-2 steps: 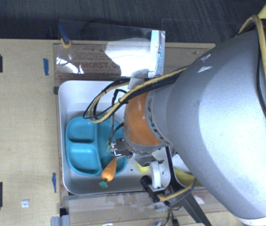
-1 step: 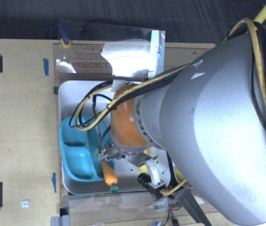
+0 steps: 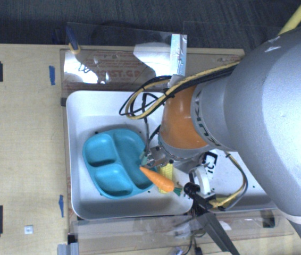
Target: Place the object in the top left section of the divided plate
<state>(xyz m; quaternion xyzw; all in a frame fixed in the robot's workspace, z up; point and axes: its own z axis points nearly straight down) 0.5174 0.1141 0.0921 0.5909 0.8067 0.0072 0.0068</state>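
A blue divided plate (image 3: 113, 163) lies in the left white bin (image 3: 77, 142), with two smaller sections on its left and a long one on its right. An orange toy carrot (image 3: 157, 179) lies slanted across the plate's lower right rim, tip toward the plate. A yellow piece like corn (image 3: 167, 172) sits just behind the carrot. My gripper (image 3: 151, 160) hangs below the orange wrist band, right over the plate's right edge and close above the carrot. The wrist hides most of the gripper, so I cannot make out whether it touches the carrot.
The grey arm (image 3: 267, 121) covers most of the right bin (image 3: 246, 198). Cables (image 3: 140, 102) loop over the left bin's back. A clear plastic sheet (image 3: 124, 62) stands behind the bins. Wooden bench (image 3: 17, 158) lies to the left.
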